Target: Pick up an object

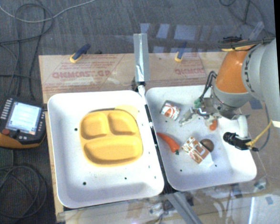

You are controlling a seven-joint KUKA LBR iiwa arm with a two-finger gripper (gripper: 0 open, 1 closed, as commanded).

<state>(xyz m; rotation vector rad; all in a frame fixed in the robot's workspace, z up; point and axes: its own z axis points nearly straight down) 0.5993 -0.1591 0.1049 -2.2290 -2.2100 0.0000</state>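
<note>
A: Where does the arm (252,75) stand?

B: It reaches in from the right over the right bin (240,171); the orange band sits above the wrist, and the gripper (190,116) hangs low over the bin's upper middle; its metal fingers point leftward.

A: Are the jaws spread or pressed together?

B: One cannot tell; the fingers blur into a small grey tangle at that spot, and nothing is plainly seen pinched between them.

A: What lies in that bin?

B: A small red-and-white can (170,111) lies just left of the gripper, near it; whether they touch is unclear; an orange carrot-like piece (169,141) lies near the bin's left wall; a red-and-white box (195,149) lies tilted in the middle, with a brown rounded object (207,144) touching its right side; a small orange object (212,125) lies under the wrist.

A: And the left bin (68,186)?

B: It holds a yellow compartment tray (111,137), lying flat at its centre; an orange-rimmed pendant (20,122) rests on the floor to the left of the bench.
</note>
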